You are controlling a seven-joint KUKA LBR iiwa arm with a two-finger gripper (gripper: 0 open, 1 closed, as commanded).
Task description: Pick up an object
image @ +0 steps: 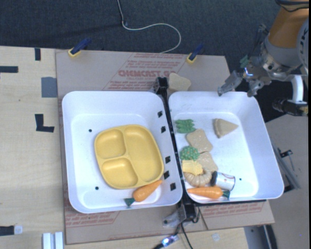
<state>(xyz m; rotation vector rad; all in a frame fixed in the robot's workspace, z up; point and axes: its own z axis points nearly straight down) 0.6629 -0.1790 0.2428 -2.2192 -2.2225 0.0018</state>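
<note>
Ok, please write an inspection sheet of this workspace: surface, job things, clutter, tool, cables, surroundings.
Surface: two white bins, left bin and right bin, on cardboard.
Job things: yellow tray and carrot in left bin; wedge, green pieces, second carrot, small can in right bin.
Clutter: beige piece outside, behind the bins.
Tool: open, holding nothing, above right bin's far edge.
Cables: white cable behind the cardboard.
Surroundings: two clamps on the cardboard.

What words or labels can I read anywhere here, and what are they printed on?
"CHEMCAST" (roughly; red print, seen upside down, partly blurred) on the cardboard sheet under the bins.
Smaller red lines beside it: too blurred to read.
Red print on the cardboard's front edge: too small to read.
</note>
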